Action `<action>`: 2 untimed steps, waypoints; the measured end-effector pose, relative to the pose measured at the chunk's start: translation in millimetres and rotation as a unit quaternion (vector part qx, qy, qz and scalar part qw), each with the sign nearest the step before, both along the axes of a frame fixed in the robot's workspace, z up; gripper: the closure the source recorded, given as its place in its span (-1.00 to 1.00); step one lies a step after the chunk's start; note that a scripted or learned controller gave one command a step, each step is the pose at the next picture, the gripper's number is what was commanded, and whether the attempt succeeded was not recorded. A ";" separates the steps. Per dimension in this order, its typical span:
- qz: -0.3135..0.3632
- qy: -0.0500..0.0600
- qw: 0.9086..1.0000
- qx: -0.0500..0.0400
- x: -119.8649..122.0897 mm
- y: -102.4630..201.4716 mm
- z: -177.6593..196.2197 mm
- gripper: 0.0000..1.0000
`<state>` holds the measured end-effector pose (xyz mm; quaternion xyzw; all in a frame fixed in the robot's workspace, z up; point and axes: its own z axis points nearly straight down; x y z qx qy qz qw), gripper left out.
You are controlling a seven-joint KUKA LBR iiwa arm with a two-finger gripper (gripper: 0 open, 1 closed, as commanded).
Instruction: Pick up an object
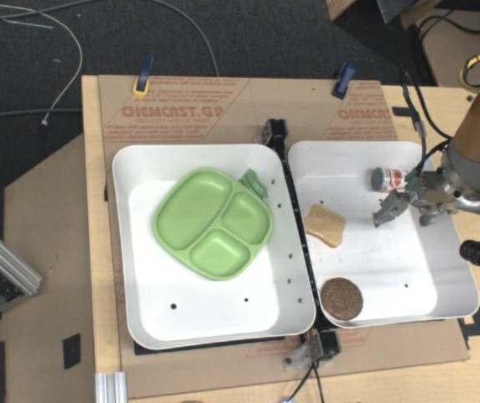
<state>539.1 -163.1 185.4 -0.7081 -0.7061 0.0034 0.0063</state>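
I see two blue clamps [144, 72] [344, 79] pinning cardboard sheet [223, 107] to table — grey cable [72, 36] looping over dark carpet [223, 23], aluminium rail [1, 263] at left edge.

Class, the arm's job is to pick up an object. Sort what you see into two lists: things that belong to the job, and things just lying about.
Belongs to the job:
gripper, above the right bin
small can
tan sponge
brown disc
green tray, in the left bin

Just lying about:
blue clamps
cables on the floor
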 end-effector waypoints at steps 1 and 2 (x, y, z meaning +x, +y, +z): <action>0.002 -0.006 1.000 -0.001 3.2 0.2 6.1 -1.00; 0.001 -0.003 1.000 0.000 -6.9 4.7 -50.2 -1.00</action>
